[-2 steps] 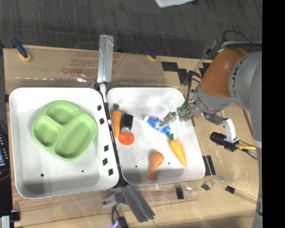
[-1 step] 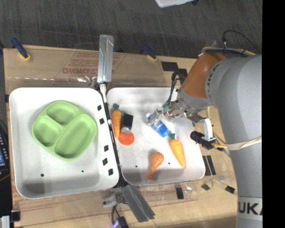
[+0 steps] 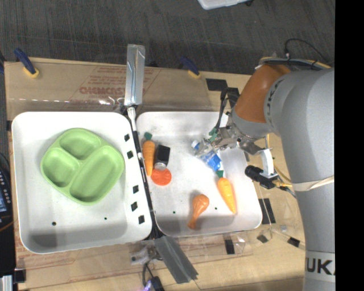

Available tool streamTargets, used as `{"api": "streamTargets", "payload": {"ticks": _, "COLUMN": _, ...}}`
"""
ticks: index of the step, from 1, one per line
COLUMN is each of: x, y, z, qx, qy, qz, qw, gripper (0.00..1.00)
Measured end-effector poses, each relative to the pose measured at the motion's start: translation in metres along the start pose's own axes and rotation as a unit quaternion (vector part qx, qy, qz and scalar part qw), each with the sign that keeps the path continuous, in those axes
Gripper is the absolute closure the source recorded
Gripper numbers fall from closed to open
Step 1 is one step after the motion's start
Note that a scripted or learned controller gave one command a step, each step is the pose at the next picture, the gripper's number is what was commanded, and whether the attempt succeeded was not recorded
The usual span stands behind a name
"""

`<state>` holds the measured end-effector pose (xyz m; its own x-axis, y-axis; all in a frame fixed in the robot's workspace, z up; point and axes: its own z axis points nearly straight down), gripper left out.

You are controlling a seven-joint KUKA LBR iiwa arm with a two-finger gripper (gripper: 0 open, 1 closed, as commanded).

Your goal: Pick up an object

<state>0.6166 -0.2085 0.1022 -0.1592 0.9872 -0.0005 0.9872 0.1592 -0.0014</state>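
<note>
Hand (image 3: 215,143), whose grip I cannot tell, hangs over a crinkly blue-and-clear packet (image 3: 211,156), light and slippery; I'd pinch its middle, just below me.

honestly can't make out the tool (image 3: 219,141), it's a blur of metal over something blue (image 3: 215,162) and shiny, no idea what that is. the arm (image 3: 301,113) runs off the right and bottom edges. a white thing (image 3: 224,3) up top is cut off. the little black block (image 3: 163,153) is too small to name.
</note>
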Motion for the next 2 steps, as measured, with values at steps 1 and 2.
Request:
{"api": "streamTargets", "payload": {"ticks": 1, "x": 0.0468, "y": -0.0031, "z": -0.1181, "qx": -0.001, "qy": 0.0, "qz": 0.075, "qw": 0.9972, "gripper": 1.0}}
{"api": "streamTargets", "payload": {"ticks": 2, "x": 0.0478, "y": -0.0028, "z": -0.1268, "qx": 0.001, "qy": 0.0, "qz": 0.072, "qw": 0.9974, "gripper": 1.0}}
